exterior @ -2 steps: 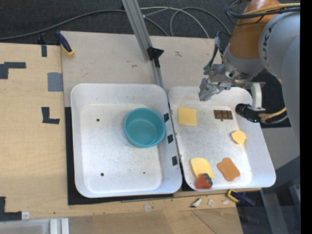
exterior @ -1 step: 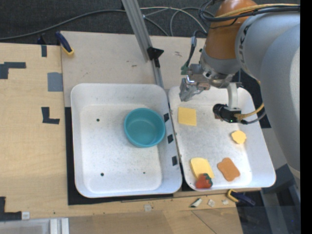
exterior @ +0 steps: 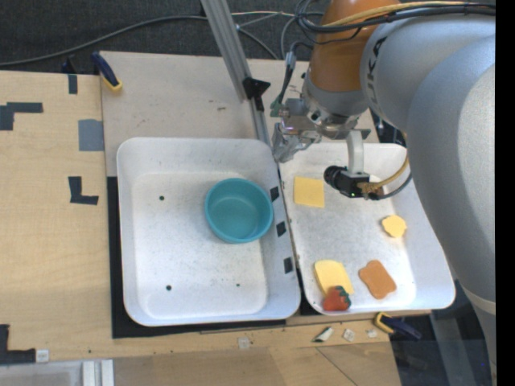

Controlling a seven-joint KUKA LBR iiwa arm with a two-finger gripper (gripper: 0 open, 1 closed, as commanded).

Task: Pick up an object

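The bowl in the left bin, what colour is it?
Teal blue. The bowl shows clearly in the camera view, sitting in the left bin.

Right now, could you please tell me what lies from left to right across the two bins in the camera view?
Teal bowl → yellow square slice → red strawberry → orange piece → small yellow piece.

Light wood bench point(exterior: 48, 240), dark carpet floor point(exterior: 96, 10), black cables point(exterior: 161, 24).
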